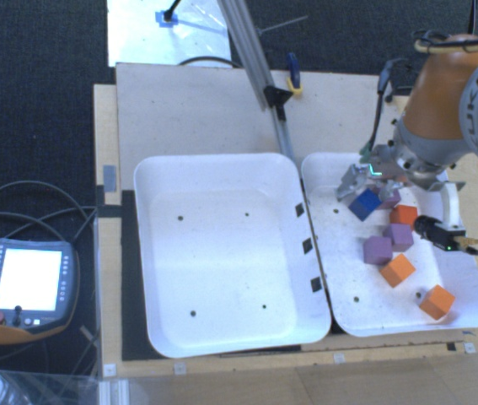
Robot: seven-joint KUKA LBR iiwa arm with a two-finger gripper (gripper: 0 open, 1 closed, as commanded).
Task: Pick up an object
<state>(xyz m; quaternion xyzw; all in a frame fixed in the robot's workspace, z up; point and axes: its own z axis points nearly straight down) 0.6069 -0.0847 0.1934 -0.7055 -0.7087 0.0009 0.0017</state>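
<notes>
- Bench [196, 112]: pale board bearing two shallow white bins side by side.
- Left bin [150, 226]: white, with a few small dark dots on its floor.
- Right bin [340, 310]: white, holding all the small blocks in its right half.
- Arm [453, 99]: grey with orange band, reaching in from the right over the far part of the right bin.
- Gripper [358, 186]: low over the far part of the right bin, metallic fingers just above and to the left of the blue block; open or closed state not discernible (fingers too small and blurred).
- Blue block [364, 203]: tilted, directly beside the gripper's tip; contact or grasp not discernible.
- Purple block [378, 250]: near the bin's middle, with a second purple block [401, 235] touching it on its upper right.
- Third purple block [389, 196]: partly hidden under the wrist, right of the blue block.
- Orange block [405, 215]: just above the second purple block.
- Second orange block [398, 270]: just below the purple block.
- Third orange block [437, 301]: apart, near the bin's near right corner.
- Teach pendant [24, 289]: left of the bench, lit screen, cables looping round it.
- Metal pole [251, 53]: slanting across the far side of the bench.
</notes>
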